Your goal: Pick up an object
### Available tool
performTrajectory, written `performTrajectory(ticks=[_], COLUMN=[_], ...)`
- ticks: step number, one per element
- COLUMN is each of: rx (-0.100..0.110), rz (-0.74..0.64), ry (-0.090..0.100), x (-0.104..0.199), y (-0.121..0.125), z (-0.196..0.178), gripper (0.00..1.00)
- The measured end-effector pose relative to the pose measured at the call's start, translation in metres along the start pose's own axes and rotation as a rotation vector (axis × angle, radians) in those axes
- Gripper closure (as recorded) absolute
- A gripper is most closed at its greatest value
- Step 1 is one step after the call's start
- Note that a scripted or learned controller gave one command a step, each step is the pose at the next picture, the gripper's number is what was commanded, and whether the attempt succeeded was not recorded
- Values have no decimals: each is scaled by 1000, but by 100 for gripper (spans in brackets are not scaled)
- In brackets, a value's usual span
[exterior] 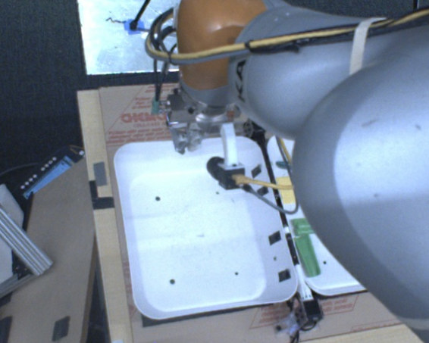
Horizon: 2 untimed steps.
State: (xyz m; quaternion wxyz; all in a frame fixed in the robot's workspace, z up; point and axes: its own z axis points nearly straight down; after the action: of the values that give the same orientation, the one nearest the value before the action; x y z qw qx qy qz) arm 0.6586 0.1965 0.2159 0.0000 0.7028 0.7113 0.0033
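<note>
In the camera view you are looking down on two white bins on the desk, with the grey arm (365,151) reaching in from the right and hanging its gripper (186,138) over the far end of the left bin (198,237); you cannot tell whether the jaws are open or closed. A slim green object (306,247) is lying in the right bin (327,281), just beside the rim between the bins. It is looking light and stiff, so gripping across its narrow width near the middle is probably suiting it best.
</note>
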Motion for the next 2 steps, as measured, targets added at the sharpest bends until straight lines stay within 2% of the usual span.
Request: performTrajectory(ticks=[1, 2], rx=[2, 1], rz=[5, 6], ry=[-2, -4], x=[40, 38], y=[11, 11], z=[8, -5], gripper=[100, 100])
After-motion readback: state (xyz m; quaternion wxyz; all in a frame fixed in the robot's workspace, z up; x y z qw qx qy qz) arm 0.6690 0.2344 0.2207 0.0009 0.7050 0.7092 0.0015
